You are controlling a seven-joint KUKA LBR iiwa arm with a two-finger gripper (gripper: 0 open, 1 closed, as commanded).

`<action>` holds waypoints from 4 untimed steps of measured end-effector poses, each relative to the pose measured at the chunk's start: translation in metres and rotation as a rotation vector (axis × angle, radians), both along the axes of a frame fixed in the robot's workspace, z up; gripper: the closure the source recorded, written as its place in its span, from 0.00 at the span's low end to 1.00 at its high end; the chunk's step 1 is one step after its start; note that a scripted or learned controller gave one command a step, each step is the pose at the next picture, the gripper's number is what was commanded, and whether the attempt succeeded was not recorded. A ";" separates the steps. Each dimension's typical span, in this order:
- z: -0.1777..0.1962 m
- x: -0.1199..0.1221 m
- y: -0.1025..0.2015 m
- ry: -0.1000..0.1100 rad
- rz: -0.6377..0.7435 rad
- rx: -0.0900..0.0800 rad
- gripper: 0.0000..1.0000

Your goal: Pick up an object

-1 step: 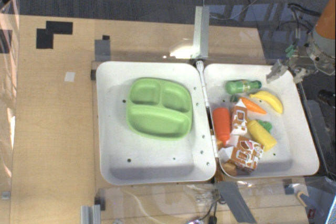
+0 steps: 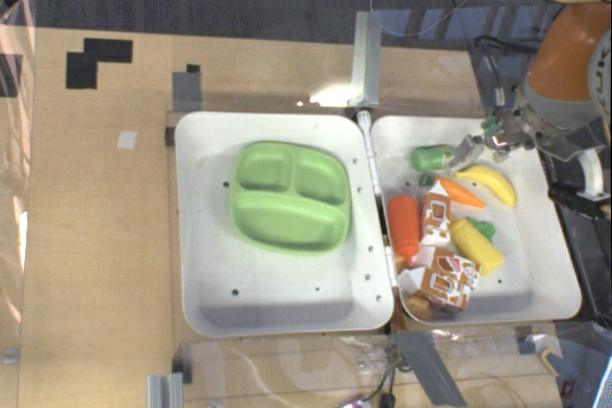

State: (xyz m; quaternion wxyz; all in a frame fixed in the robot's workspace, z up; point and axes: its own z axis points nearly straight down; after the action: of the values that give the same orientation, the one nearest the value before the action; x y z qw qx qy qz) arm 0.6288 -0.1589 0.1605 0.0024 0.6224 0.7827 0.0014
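Banana (image 2: 490,183), curved smooth yellow plastic, beside metal claw (image 2: 470,148), finger spread unclear

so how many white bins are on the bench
2, side by side. The left bin holds a green divided plate. The right bin holds the toy food pile, with the gripper above its far end.

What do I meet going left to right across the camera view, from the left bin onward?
Green divided plate in the left bin → red bottle → green can → yellow bottle → banana → gripper arm's orange band.
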 end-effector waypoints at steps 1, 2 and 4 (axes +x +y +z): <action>-0.061 0.006 0.016 -0.027 0.008 -0.005 0.00; -0.047 0.009 0.018 -0.035 0.011 -0.002 1.00; -0.070 -0.043 0.037 -0.009 0.149 -0.002 0.00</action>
State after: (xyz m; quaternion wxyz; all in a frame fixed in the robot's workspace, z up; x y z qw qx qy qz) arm 0.5856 -0.1219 0.0903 0.0063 0.5623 0.8269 0.0036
